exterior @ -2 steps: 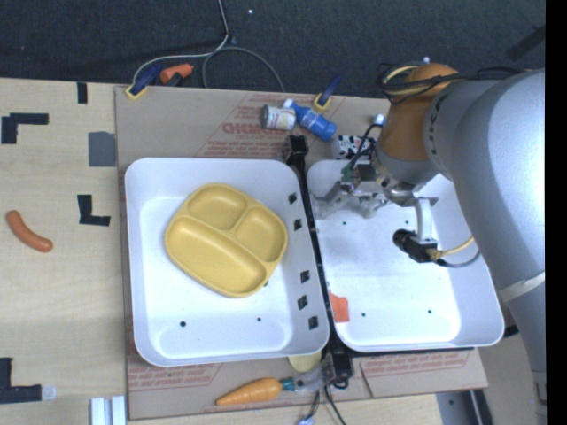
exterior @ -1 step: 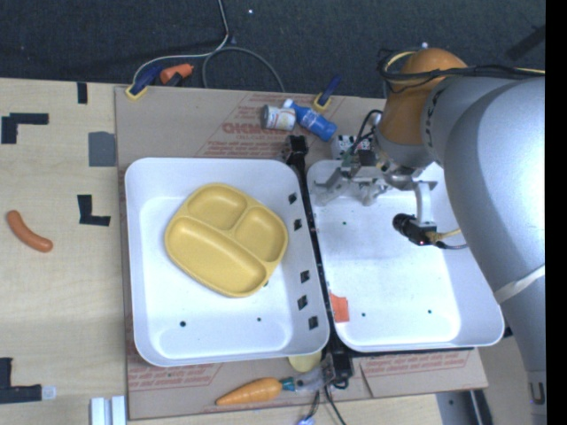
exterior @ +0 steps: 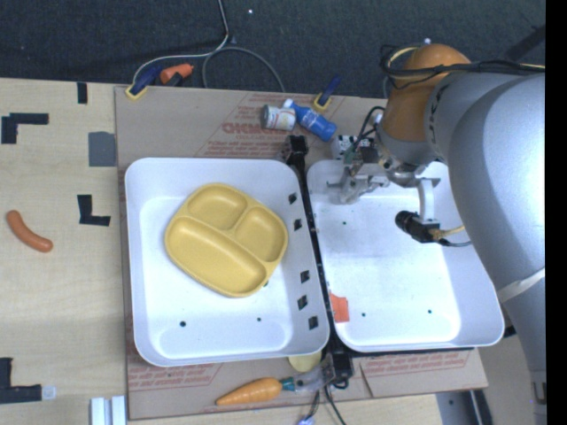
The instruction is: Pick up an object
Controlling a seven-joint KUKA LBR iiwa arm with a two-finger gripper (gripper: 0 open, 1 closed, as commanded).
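The big grey arm [exterior: 496, 149] is leaning in from the right, its orange band [exterior: 416, 96] sitting above the wrist, and it is reaching down over the far end of the right bin [exterior: 461, 321]. The gripper [exterior: 354, 180] is hanging low near that bin's back left corner, close to the divider between the two bins; how it is set I cannot tell from here, since the wrist hardware is crowding it, and I am seeing nothing held in it.

The left bin [exterior: 142, 264] is carrying a yellow divided plate [exterior: 228, 237], lying flat and a little skewed near the middle, likely the easiest thing for the arm to go after, though it is broad and shallow and may be awkward to pinch. In the right bin a small orange piece [exterior: 338, 307] is lying against the left wall near the front, well apart from the gripper.

Outside the bins, things are looking like scattered spares: a toy carrot [exterior: 251, 391] in front of the left bin, a sausage-like toy [exterior: 28, 231] far off to the left on the bench, and a blue and white bottle [exterior: 299, 118] lying on its side behind the bins. The pick is, I judge, not yet made.
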